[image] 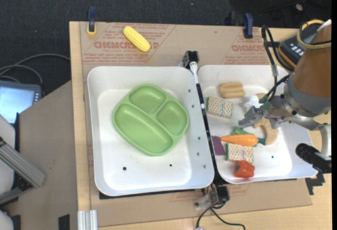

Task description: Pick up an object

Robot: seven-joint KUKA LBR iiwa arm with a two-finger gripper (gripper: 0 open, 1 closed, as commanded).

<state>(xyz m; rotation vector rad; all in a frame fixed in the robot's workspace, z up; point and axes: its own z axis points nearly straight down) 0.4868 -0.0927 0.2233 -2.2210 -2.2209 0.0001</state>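
Gripper (251,117) low over right bin (279,171); jaws look slightly parted, nothing visibly between them, though view poor. Carrot (239,140) lies just below jaws, near centre of bin. Likely light, rigid, smooth plastic toy; tapered, may slip. Grasp across thick middle.

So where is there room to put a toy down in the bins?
The left bin has bare floor all around the green plate, most along its near edge. The right bin is crowded: a carrot, a tomato, small boxes and the gripper. Its near right corner looks bare.
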